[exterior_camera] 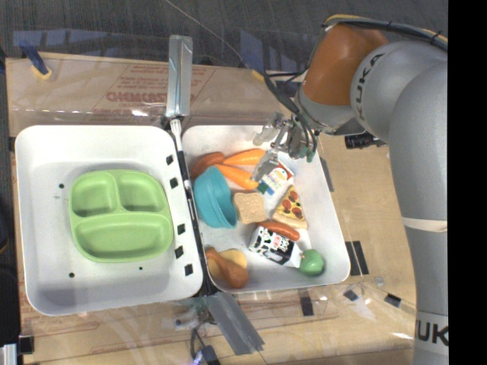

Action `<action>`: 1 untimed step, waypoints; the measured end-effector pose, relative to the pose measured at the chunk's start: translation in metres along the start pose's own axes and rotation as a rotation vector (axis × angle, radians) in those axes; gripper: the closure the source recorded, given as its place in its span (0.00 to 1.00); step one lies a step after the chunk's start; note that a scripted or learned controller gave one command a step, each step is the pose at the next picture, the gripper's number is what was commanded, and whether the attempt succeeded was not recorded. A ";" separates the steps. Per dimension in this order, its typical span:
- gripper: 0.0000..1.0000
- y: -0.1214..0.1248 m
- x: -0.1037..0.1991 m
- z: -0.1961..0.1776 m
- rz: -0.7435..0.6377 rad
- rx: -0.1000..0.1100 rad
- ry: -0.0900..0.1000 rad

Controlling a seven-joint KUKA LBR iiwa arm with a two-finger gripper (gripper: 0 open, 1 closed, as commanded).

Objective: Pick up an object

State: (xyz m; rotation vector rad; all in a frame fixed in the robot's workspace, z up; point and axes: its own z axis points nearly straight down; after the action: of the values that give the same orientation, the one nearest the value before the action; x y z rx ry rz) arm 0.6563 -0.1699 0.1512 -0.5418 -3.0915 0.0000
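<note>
A: What is seen far to the left of the gripper point(275, 152)?

B: A green divided plate point(119, 214) is laid flat in the left bin point(30, 226), well apart from the reach, so it is probably not the target.

A: And nearer?

B: In the right bin point(335, 238), a blue bowl point(213, 196) is tipped on its side below and left of the gripper, with carrots point(242, 158) and a slice of toast point(249, 206) crowded close by.

A: What is being attempted?

B: A small carton point(275, 179) lies directly beneath the gripper and seems to be the object chosen. Whether the gripper is spread or pressed together cannot be told, so no hold is claimed.
</note>
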 end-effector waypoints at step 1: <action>0.00 -0.067 0.066 0.050 0.038 -0.003 -0.022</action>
State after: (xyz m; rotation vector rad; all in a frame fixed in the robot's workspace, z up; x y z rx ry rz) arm 0.5716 -0.2107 0.1017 -0.6053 -3.1020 0.0021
